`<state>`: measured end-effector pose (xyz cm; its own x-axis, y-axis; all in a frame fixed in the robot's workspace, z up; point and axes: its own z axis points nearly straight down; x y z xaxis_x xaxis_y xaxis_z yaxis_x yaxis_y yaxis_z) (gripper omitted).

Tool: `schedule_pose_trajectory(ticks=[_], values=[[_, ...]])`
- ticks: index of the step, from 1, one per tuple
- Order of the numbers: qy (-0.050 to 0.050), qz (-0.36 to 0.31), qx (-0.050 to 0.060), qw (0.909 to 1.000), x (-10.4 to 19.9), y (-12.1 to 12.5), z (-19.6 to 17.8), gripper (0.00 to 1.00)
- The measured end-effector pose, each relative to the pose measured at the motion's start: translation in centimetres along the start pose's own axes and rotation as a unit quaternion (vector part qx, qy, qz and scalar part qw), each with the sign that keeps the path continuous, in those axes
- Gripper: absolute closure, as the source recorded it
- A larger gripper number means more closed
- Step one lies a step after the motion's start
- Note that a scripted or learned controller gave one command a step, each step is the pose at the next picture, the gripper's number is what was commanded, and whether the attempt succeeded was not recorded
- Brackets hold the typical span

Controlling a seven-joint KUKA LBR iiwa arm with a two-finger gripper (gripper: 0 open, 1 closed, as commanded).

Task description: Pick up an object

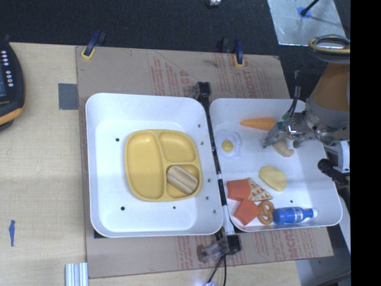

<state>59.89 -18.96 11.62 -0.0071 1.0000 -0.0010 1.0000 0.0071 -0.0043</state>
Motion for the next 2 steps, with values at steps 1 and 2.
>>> schedule_pose_trajectory(ticks=[1, 2], values=[[0.0, -0.002, 0.003, 1.0, -1.3, 5.8, 2.3, 0.0], [0.001, 0.002, 0.002, 1.0, -0.2, -0.4, 2.5, 0.0]])
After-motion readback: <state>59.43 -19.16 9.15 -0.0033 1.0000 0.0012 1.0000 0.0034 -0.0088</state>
